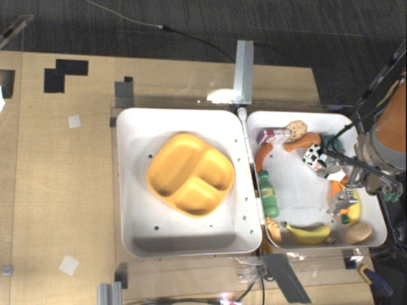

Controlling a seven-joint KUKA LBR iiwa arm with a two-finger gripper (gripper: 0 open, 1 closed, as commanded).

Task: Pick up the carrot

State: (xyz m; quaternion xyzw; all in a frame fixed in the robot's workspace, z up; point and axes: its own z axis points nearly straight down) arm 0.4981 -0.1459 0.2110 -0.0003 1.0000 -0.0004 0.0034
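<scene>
Inspection found the gripper (344, 200) low in the right bin (292, 186), at about four o'clock from that bin's centre, directly over a small orange piece with a green end that we took for the carrot (338, 189). Whether it was gripping anything, we could not tell. Toys crowded the walls, banana (307, 232) at six o'clock, so we judged a vertical approach the reason for that pose.
</scene>
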